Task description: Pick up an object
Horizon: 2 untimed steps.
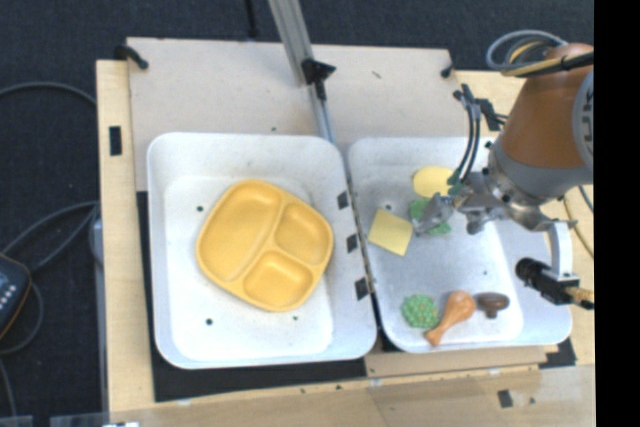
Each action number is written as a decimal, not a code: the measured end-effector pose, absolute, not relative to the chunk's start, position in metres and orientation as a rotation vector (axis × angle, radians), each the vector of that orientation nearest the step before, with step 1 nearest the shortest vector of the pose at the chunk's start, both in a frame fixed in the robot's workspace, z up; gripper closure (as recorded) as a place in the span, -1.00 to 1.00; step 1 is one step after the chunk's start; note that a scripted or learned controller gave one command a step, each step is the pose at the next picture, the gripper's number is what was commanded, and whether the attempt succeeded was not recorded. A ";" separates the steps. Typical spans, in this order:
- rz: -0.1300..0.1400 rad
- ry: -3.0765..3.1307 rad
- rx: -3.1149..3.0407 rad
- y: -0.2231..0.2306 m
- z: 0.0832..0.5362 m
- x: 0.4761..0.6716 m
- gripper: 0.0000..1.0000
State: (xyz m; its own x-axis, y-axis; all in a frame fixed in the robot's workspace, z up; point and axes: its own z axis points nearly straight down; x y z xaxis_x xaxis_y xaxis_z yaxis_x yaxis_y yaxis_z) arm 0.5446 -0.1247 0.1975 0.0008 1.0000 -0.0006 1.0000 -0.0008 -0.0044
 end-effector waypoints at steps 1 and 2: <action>0.006 -2.219 -2.220 -0.122 0.135 0.545 -1.00; 0.003 -2.220 -2.222 -0.123 0.099 0.545 -1.00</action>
